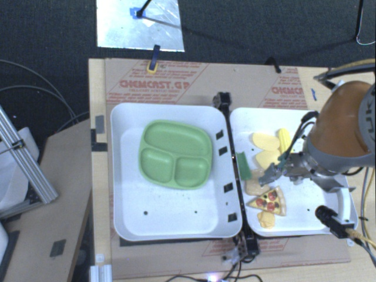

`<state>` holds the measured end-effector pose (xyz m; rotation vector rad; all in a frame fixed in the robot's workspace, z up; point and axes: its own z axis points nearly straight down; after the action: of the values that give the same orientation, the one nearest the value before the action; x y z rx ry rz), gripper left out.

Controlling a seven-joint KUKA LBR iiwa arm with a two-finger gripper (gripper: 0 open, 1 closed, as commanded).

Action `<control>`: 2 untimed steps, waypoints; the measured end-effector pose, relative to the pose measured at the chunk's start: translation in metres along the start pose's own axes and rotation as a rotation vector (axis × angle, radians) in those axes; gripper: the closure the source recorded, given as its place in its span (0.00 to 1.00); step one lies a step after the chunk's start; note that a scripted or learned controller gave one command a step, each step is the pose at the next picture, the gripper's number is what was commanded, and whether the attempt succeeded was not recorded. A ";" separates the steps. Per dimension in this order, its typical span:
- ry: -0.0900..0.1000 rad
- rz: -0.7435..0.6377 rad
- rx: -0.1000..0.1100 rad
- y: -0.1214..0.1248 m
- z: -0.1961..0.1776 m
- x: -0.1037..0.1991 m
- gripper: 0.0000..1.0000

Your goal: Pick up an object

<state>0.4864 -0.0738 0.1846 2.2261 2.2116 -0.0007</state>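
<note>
The right bin point(305, 223) holds several toy foods: a pizza slice point(269, 201), a yellow banana-like piece point(284, 140), pale yellow pieces point(265, 141), a tan cookie-like piece point(255, 187), a small yellow piece point(266, 219) and a green block point(244, 165). My gripper point(269, 176) hangs low over the bin's left part, just above the pizza slice and beside the tan piece. Its dark fingers point left and down. Nothing can be seen held between them.
The left bin point(126, 216) holds a green sectioned plate point(175, 154). A black divider with clips point(229, 157) runs between the bins. The arm's orange and grey body point(346, 128) covers the right bin's right side. A black fixture point(332, 219) sits at that bin's lower right.
</note>
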 end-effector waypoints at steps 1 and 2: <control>0.005 -0.015 0.001 0.001 0.000 0.049 0.00; 0.006 -0.018 0.001 0.000 0.000 0.116 0.00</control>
<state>0.4867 0.0420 0.1842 2.2102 2.2347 0.0054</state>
